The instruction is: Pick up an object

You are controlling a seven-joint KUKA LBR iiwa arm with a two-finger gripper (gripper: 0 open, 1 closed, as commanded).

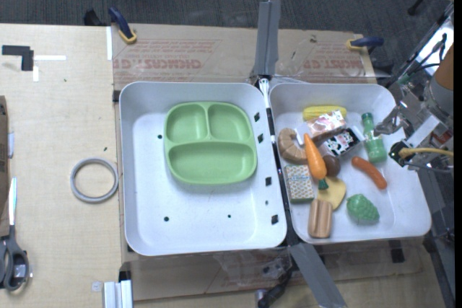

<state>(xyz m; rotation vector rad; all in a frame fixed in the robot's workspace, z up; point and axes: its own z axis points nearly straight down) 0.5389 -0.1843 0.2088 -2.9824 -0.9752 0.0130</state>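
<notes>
The right bin holds a pile of toy food: a yellow corn cob, a green bottle, an orange carrot, a red-orange sausage, a green bumpy piece, a tan bread roll, a checked cracker and a black-and-white packet. My gripper hangs at the bin's right rim, just right of the bottle and the sausage, with nothing seen held in it.
A green divided plate lies in the left bin. On the bench to the left lie a grey tape ring and scissors. Blue clamps sit at the back.
</notes>
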